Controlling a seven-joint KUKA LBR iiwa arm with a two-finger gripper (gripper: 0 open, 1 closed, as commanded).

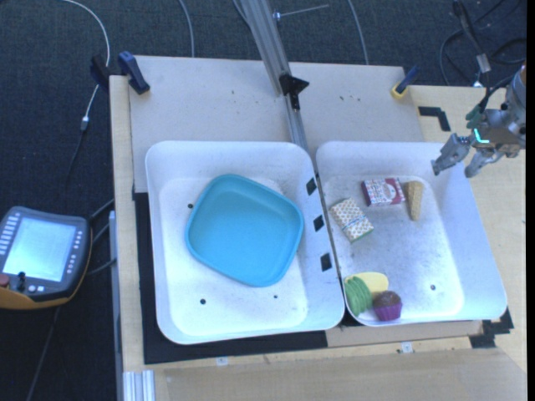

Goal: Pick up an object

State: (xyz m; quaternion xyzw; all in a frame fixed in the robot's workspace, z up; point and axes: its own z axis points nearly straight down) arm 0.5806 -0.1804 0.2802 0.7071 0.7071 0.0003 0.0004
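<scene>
Gripper (459, 159) hovers above the right bin's (481, 249) upper right rim, fingers spread apart and holding nothing. Nearest candidate, a yellowish cone-shaped piece (415, 200), lies inside that bin just left of the jaws, long axis running top to bottom.

The two shallow white bins (167, 224) look like smooth moulded plastic, the right one speckled with dark grit. The square turquoise plate (244, 229) is plastic with a soft sheen. The bench top (217, 98) seems matt pale board, perhaps wood. The small red-and-white box (383, 192) looks like printed card. The grey gripper (460, 162) appears metallic.
</scene>
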